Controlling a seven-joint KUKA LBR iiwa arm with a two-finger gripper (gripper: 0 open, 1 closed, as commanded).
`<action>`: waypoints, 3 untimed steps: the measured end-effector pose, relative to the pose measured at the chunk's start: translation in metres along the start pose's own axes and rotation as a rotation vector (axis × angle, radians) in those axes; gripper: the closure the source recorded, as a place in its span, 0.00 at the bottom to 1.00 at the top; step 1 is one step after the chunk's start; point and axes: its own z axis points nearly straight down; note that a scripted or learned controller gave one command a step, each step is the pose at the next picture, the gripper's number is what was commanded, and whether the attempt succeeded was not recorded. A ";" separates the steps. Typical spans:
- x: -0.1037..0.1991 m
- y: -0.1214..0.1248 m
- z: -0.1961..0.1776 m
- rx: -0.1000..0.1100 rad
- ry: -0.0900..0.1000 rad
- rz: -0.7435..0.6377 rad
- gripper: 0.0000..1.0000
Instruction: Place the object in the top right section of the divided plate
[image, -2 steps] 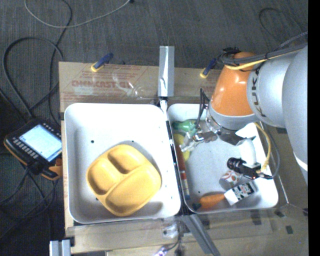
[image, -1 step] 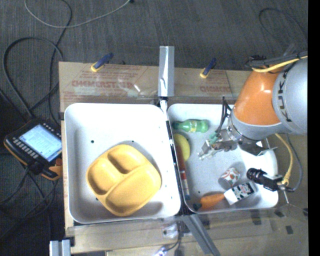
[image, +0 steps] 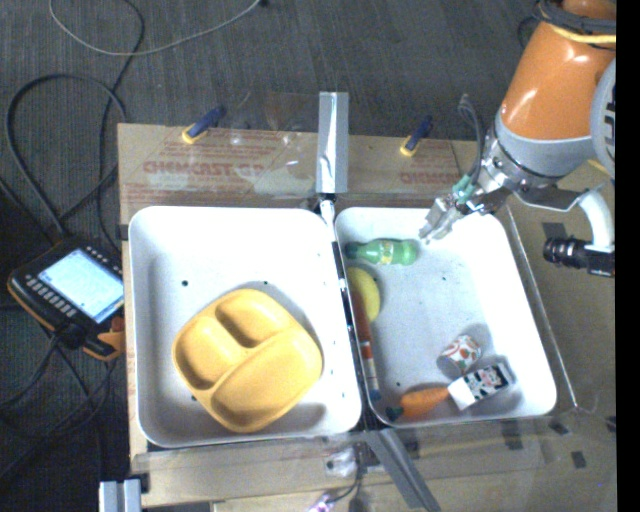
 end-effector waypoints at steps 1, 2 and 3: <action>0.027 -0.083 0.022 0.003 0.000 0.032 1.00; 0.108 -0.052 0.058 0.004 0.004 0.211 1.00; 0.093 -0.070 0.134 0.005 0.005 0.236 1.00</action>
